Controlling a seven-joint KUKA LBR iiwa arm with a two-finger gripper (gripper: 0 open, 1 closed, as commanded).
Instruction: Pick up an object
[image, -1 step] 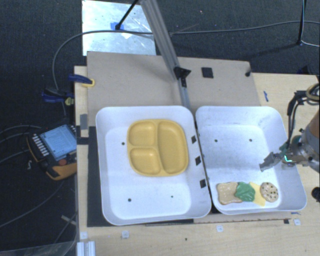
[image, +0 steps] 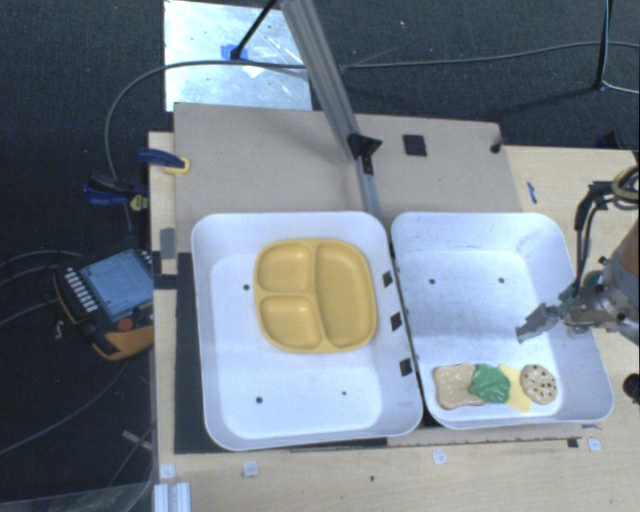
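Several toy foods lie in a row along the near edge of the right bin (image: 470, 250): a tan bread slice (image: 453, 385), a green leafy piece (image: 489, 382), a yellow piece (image: 517, 390) and a round chocolate-chip cookie (image: 539, 383). My gripper (image: 534, 324) reaches in from the right edge and hovers over the right side of this bin, a short way behind and above the cookie. It holds nothing that I can see.
A yellow divided plate (image: 315, 294) sits in the back half of the left bin (image: 300, 400). A metal pole (image: 330, 90) slants across the back board. Cables and a handheld device (image: 110, 295) lie left of the bench.
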